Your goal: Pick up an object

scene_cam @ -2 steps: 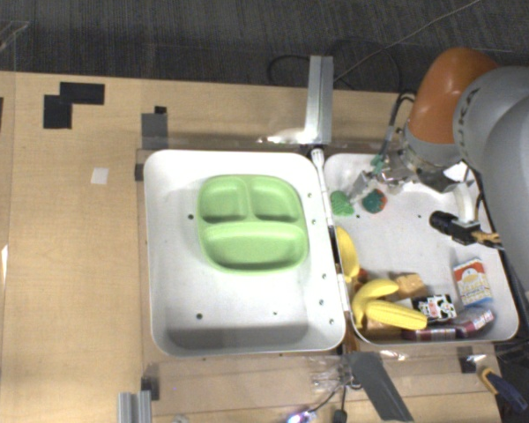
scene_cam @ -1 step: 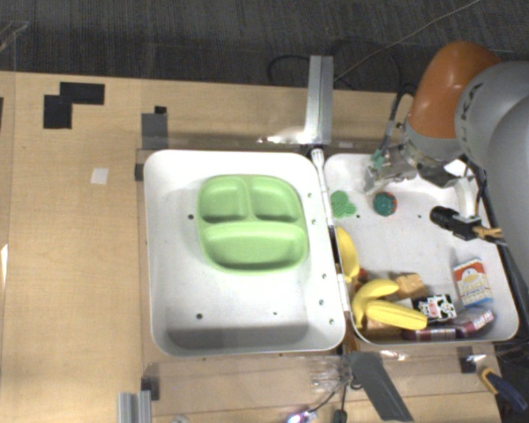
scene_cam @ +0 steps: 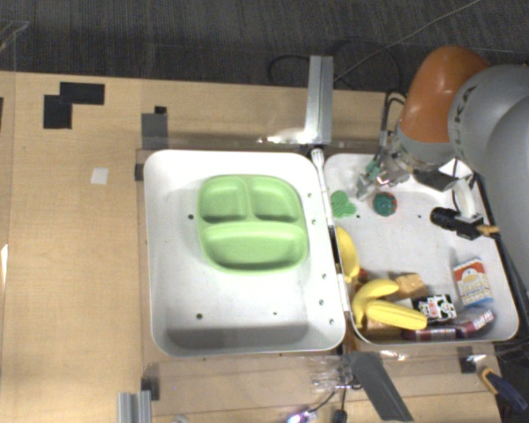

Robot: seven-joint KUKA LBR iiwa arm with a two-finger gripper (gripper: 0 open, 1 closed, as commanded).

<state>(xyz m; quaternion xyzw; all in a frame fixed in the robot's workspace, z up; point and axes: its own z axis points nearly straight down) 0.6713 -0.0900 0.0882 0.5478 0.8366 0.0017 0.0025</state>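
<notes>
**Pincer low at the far end of the right bin**

Pincer (scene_cam: 373,176) state you cannot read from this view, so treat it as unknown; nothing shows held in it.

Nearest you, along the near wall of the right bin (scene_cam: 502,263), lie two bananas (scene_cam: 383,302) with a third banana (scene_cam: 346,254) against the left wall, plus a small carton (scene_cam: 470,282) on the right. A banana looks light and soft-skinned: take it across the middle, gently, or it may bruise or roll.

Farther in, a small teal ball (scene_cam: 384,204) sits just beside the pincer, with a green piece (scene_cam: 341,204) near it. The ball is probably slippery, so close squarely on it.

In the left bin (scene_cam: 167,324) rests a green divided tray (scene_cam: 250,221).
</notes>
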